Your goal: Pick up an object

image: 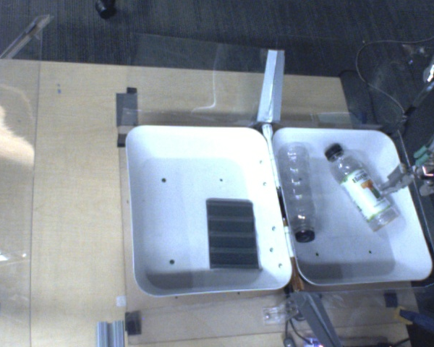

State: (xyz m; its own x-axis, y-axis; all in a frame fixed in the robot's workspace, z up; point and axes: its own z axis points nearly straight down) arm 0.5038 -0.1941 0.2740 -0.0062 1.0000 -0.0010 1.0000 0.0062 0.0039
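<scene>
white bins (152,194), dark ribbed block (232,233), clear black-capped bottles (360,186)

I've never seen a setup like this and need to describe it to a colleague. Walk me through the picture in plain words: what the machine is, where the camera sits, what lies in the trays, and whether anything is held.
The one camera is fixed above a wooden bench and looks down at a slant. On the bench stand two shallow white bins side by side. The left bin holds a dark ribbed rectangular block lying flat. The right bin holds two clear plastic bottles with black caps: one lies along the bin's left wall with its cap toward the near side, the other, with a label, lies slantwise with its cap toward the far side.

The machine is a robot arm that reaches in from the right edge. Its hand is the grey metal part right beside the labelled bottle. The picture is too blurred there to tell whether it grips the bottle, so I would not call anything held.
</scene>
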